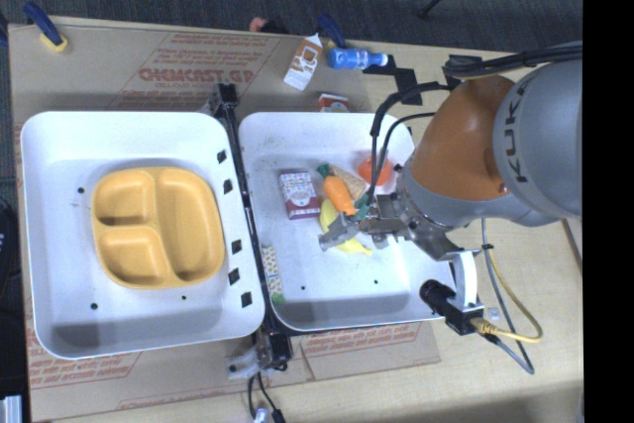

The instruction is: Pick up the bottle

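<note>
I cannot tell the gripper (pixel 342 231) jaw state. The small bottle (pixel 354 59) looks light, stiff, slippery; I would grasp its middle.

The arm's (pixel 495 149) bulk covers the right bin's (pixel 297 302) far right corner, and whatever lies under it can't be seen. The gripper (pixel 347 231) hangs over a jumble of small items; a yellow piece (pixel 354 248) beneath it is mostly covered, shape unclear. An orange-red object (pixel 374 170) pokes out from behind the wrist, only partly showing. The small box's (pixel 297 193) label is too blurred to read. On the bench, the carton's (pixel 303 62) print is unreadable too.
</note>
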You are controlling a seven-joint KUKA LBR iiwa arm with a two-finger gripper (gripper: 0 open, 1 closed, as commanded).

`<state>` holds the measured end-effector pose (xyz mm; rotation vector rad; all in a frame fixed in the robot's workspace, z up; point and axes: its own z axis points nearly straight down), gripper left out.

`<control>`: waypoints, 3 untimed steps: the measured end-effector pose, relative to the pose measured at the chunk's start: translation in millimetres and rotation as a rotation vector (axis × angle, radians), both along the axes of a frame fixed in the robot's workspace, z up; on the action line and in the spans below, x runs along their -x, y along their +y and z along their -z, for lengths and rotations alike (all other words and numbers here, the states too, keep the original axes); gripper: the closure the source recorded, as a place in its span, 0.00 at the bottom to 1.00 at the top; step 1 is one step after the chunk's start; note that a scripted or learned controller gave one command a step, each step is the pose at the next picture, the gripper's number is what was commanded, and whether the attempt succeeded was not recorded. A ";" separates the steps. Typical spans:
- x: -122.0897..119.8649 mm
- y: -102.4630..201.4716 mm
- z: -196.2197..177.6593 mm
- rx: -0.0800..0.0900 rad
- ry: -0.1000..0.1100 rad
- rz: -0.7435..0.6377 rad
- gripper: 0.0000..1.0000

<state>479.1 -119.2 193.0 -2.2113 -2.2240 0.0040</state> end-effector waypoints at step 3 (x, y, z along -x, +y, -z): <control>3.1 -58.6 9.6 0.001 0.001 0.459 1.00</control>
